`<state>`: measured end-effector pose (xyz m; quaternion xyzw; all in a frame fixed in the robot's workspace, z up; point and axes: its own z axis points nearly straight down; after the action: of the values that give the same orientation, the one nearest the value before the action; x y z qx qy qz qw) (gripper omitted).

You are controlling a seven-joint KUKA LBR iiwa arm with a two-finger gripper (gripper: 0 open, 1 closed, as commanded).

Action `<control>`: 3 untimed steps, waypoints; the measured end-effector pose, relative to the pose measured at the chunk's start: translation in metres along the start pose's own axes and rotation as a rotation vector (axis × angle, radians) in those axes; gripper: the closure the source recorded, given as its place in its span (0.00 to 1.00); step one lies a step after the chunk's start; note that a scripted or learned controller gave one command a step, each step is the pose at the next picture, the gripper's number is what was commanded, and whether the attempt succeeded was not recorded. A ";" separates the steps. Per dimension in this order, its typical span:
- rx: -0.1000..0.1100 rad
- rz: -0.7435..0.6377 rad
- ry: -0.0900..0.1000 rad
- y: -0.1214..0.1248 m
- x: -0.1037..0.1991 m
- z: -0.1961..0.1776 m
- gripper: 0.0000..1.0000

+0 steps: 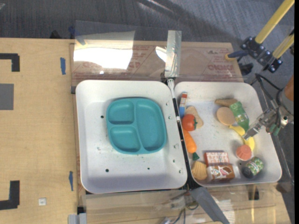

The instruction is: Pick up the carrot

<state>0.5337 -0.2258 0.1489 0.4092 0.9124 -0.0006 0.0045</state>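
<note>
Carrot [189, 142]: orange, lying lengthwise against the left wall of the right bin [268, 107], centre of the frame, just below the tomato [188, 122] and touching or nearly touching it.
My claw [264, 121]: at the right edge of the frame, over the right bin's right rim, beside the green packet [239, 114] and the banana [247, 139]; well apart from the carrot.
Claw state: I cannot tell whether it is apart or together; too small and cluttered with cabling here. Nothing visibly between its tips.
Step in hand (my judgement): approach not yet made; I must cross the whole bin leftward.
How to do it well: come down over the carrot's lower half, away from the tomato. Set the closing line across the carrot's short axis. The bin wall crowds the left side, so one tip needs to slip between wall and carrot; risk of striking the rim.
Neighbours: bread slice [199, 171] just below the carrot's tip; red boxes [218, 164] lower right of it.
Left bin [88, 139]: holds a teal divided plate [137, 125].
Writing: reddish print on the clear sheet [215, 62] at upper frame and on the red boxes; neither legible.
</note>
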 end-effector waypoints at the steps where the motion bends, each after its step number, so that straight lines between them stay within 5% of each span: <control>1: 0.002 0.013 0.010 0.097 -0.062 0.030 1.00; 2: 0.000 0.015 0.005 0.096 -0.064 0.027 0.00; 3: 0.001 -0.105 0.006 0.018 0.002 0.060 0.00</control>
<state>0.5465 -0.2122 0.0893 0.3609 0.9326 0.0002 0.0014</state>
